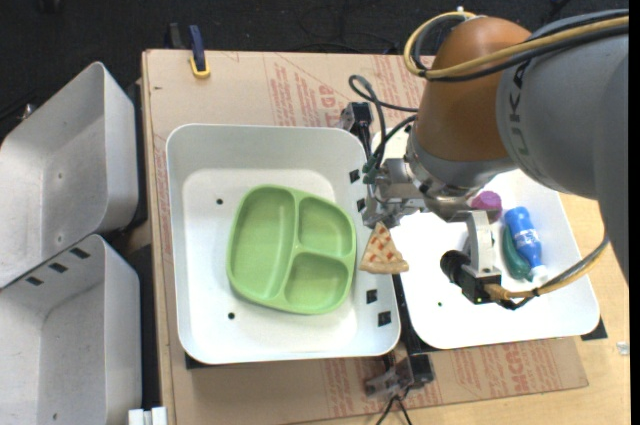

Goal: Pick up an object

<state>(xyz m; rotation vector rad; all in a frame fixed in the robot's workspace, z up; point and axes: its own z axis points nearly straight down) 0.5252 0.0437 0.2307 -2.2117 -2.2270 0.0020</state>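
Note:
A toy pizza slice [382, 251], orange with red spots, hangs over the wall between the two bins, its top corner pinched between the fingers of my gripper [379, 221]. The gripper is shut on that corner and points down from the grey and orange wrist [470, 103]. The slice overlaps the right edge of a green divided plate [290, 248] that lies in the left bin [270, 138].
In the right bin [540, 313] lie a blue bottle [522, 233], a dark green thing [516, 261] beside it, and a purple thing [486, 202] partly hidden under the arm. Two more white bins [60, 173] stand off the bench at the left.

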